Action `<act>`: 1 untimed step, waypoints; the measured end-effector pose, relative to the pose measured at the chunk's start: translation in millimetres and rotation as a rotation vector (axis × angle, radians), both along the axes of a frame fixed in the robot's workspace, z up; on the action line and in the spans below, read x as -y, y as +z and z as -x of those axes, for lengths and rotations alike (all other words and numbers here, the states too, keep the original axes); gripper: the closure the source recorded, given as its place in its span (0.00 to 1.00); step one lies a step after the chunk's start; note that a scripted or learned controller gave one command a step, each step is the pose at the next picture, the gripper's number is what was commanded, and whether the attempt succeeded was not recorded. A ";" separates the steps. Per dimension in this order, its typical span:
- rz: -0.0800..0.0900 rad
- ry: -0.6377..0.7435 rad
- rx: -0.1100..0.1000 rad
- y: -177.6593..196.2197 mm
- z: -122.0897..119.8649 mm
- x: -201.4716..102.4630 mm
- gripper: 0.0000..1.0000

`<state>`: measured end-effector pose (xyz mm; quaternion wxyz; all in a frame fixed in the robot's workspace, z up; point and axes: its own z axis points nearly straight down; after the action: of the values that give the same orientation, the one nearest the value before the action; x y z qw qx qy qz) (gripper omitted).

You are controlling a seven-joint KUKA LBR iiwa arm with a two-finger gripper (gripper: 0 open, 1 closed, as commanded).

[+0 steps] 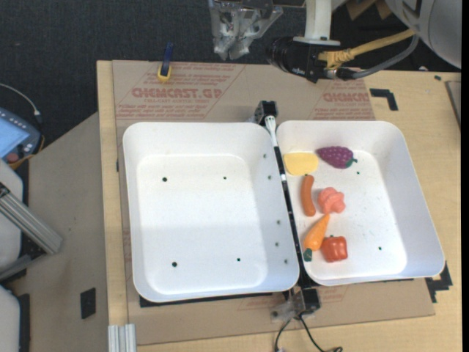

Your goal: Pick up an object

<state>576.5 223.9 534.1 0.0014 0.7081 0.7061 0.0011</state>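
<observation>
Gripper [234, 46] hangs at top of view, above cardboard sheet [220, 86], back from both bins; fingers too blurred to judge, cannot tell gap, nothing seen between them. Left bin [146, 145] bare white. Right bin [396, 196] carries all toys, bunched by its left wall: yellow piece [300, 163] touching purple grapes [335, 156] side, sausage [308, 195] below, pink piece [331, 199] just beside it, carrot [316, 233] tilted, red pepper [335, 248] nearest front (all lying flat). Yellow-blue clip [166, 64] on cardboard's far left corner.

End effector [236, 31] blurred, cut off by top edge, finger state unclear
</observation>
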 end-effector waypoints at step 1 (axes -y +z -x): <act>0.000 0.000 -0.002 -0.9 -56.7 0.3 1.00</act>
<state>633.2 223.6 533.2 0.0008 0.7082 0.7060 0.0004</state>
